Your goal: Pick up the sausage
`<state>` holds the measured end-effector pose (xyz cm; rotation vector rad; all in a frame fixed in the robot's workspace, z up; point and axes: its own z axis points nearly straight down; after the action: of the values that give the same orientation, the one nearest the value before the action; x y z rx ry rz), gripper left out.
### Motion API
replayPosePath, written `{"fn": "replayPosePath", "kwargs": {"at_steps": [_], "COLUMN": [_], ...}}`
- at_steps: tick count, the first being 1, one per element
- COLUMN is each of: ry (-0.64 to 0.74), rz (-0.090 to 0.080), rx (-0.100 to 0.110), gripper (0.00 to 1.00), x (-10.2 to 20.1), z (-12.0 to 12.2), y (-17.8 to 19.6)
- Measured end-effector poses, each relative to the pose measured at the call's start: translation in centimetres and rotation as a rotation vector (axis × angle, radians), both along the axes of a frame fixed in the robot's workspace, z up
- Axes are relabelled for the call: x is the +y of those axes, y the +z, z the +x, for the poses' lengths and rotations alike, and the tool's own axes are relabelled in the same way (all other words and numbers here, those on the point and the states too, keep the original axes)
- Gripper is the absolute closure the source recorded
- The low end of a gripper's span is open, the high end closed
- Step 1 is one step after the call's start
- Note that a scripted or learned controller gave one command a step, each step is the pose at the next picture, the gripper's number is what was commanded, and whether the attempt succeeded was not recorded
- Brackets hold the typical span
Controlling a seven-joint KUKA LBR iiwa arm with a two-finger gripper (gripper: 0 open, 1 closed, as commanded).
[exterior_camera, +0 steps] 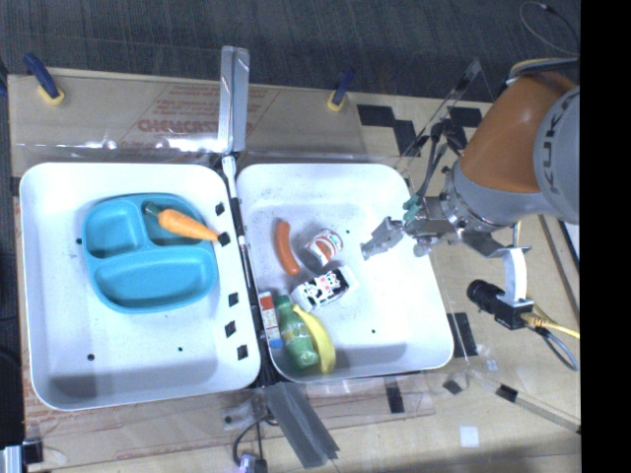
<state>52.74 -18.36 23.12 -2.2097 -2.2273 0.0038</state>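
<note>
Camera view is showing the short orange-red sausage (286,246) lying in the left part of the right white bin (419,313), near the divider, running roughly top to bottom and touching nothing else. Just to its right a small red-and-white can (324,244) is lying on its side, and below that a black-and-white patterned block (323,288) is resting. Farther down, a green bottle (294,335) and a yellow banana (320,339) are lying together in the bin's lower left corner. The metal two-finger hand (381,239) is hovering over the bin's right part, well apart from the sausage, holding nothing; how far its fingers are spread I cannot tell. In the left white bin (49,343) a blue sectioned plastic tray (148,274) is carrying an orange carrot (185,225).
</note>
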Motion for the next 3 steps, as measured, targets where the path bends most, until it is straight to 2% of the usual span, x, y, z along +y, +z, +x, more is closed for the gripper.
{"fn": "replayPosePath", "kwargs": {"at_steps": [1, 2, 3], "ry": [-0.056, 0.044, 0.005], "rz": [-0.001, -0.001, -0.002], "rx": [-0.002, 0.0, -0.023], "gripper": [0.0, 0.0, 0.0], "x": [9.5, 14.6, 8.3], "z": [7.5, 8.7, 6.3], "y": [2.2, -4.1, -11.7]}}
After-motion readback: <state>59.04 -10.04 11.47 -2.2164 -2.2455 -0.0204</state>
